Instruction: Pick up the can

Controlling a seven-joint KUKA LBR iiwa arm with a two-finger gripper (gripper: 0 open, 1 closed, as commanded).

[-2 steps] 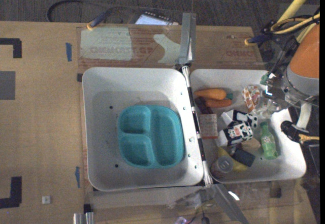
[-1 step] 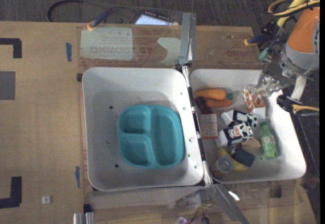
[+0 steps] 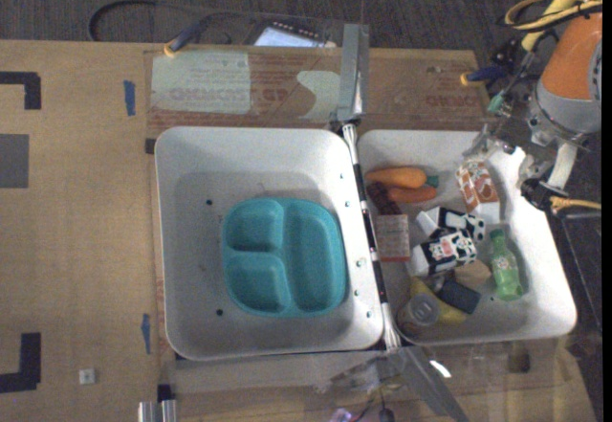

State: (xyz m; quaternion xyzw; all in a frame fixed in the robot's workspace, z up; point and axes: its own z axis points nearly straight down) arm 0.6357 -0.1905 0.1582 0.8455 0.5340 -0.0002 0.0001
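The can stands upright in the near left corner of the right bin, its grey metal top facing up. It touches a yellow banana. My gripper hangs over the far right part of that bin, below the orange band of the arm. It is well away from the can, with a small orange and white carton just to its left. Nothing shows between its fingers.
The right bin also holds two carrots, a cow-patterned carton, a green bottle, a dark block and a labelled box. A teal divided plate lies in the left bin. Cables hang by the arm.
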